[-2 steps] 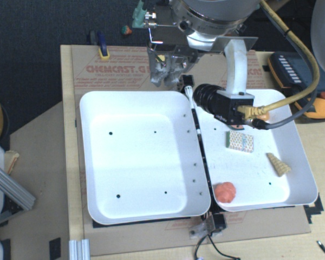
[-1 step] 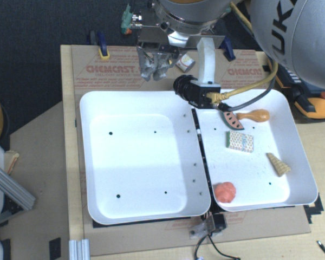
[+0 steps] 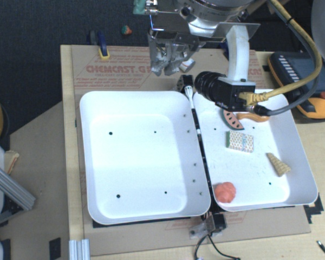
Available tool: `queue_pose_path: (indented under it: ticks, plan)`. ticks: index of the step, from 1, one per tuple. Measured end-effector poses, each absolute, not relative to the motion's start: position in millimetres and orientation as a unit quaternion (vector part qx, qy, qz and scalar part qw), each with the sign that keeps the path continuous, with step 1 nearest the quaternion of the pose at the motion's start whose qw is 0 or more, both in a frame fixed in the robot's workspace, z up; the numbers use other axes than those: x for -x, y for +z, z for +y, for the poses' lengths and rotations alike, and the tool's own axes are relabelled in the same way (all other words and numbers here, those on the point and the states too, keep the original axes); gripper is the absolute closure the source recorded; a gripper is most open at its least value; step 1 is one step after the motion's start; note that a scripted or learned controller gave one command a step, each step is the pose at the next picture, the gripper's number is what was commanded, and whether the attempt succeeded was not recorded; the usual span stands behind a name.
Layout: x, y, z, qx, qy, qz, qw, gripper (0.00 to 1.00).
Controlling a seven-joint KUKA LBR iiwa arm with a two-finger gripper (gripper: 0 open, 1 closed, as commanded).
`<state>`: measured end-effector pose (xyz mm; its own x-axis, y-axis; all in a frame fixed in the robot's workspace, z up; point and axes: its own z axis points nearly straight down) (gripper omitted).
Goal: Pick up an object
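White right bin [image 3: 292,145] is holding four small things.
Gripper [image 3: 170,64] is hanging beyond its far rim; its grip state is unclear.

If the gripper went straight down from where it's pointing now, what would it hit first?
Most likely the brown board just behind the left bin, since the gripper hangs over that strip. Depth is unclear from this slanted view, so it may instead catch the bin's back rim.
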<state>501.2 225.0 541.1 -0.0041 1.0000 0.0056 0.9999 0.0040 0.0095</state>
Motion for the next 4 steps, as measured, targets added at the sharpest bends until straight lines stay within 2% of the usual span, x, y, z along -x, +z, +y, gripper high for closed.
queue_pose_path:
  ticks: [1, 2, 3, 4]
  plan:
    - [-494.7, 426.9, 194.7, -0.708, -0.0065, 0.706, -0.003, 1.00]
    - [-479.0, 456.4, 106.7, -0.710, 0.0012, 0.704, 0.001, 1.00]
    - [-479.3, 540.5, 149.1, -0.705, 0.0056, 0.709, 0.002, 1.00]
    - [-479.0, 534.9, 207.4, -0.705, 0.0018, 0.709, 0.000, 1.00]
